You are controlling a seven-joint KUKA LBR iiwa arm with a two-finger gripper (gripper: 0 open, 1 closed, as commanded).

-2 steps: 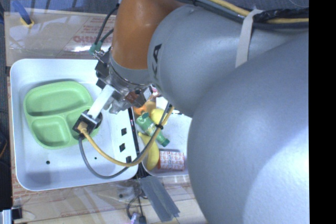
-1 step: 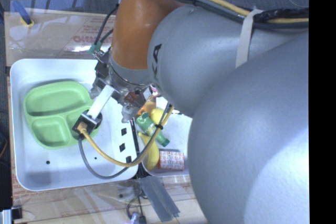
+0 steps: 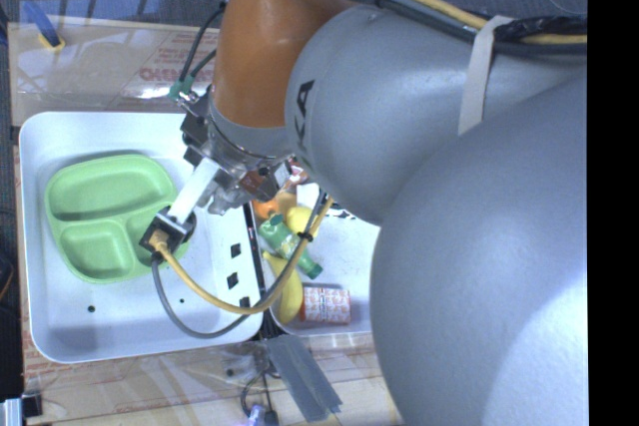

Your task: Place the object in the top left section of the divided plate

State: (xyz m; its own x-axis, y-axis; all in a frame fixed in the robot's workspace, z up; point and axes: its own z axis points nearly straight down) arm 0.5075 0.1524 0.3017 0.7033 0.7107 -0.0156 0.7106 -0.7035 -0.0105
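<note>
A green divided plate (image 3: 105, 213) lies in the left white bin (image 3: 60, 334), with nothing on its sections. My gripper (image 3: 252, 185) hangs below the orange wrist band, over the wall between the two bins and just right of the plate. The wrist body and cables hide most of it. Right under it, in the right bin, lie a yellow fruit-like object (image 3: 297, 218), a green bottle-like object (image 3: 280, 236) and a small orange piece (image 3: 264, 208). I cannot see any object held.
A white bracket with a black end (image 3: 168, 230) and a yellow cable loop (image 3: 215, 299) hang over the plate's right edge. A small labelled can (image 3: 324, 304) lies at the right bin's front. The grey arm covers most of the right bin.
</note>
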